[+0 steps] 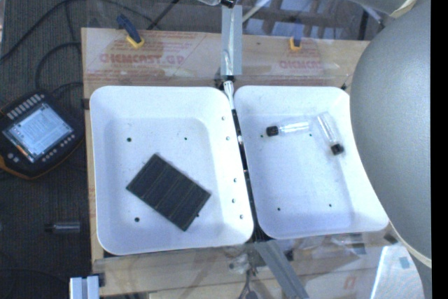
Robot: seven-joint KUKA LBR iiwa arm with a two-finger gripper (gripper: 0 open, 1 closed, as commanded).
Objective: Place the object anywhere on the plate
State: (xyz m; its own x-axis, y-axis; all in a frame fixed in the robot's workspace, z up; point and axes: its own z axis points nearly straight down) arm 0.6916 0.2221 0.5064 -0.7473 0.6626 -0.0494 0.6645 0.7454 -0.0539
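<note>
Arm (pixel 399 115) nearest | hand state: cannot tell | wooden bench (pixel 175 56) | dark floor (pixel 42 24), cables

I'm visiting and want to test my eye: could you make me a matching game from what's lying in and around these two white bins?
Things:
1. dark ridged plate
2. two clear vials
3. handheld control pad
4. yellow clamp

Places:
A. on the floor, left of the bench
B. in the right bin
C. on the board's back edge
D. in the left bin

Pairs: 1-D, 2-B, 3-A, 4-C
</note>
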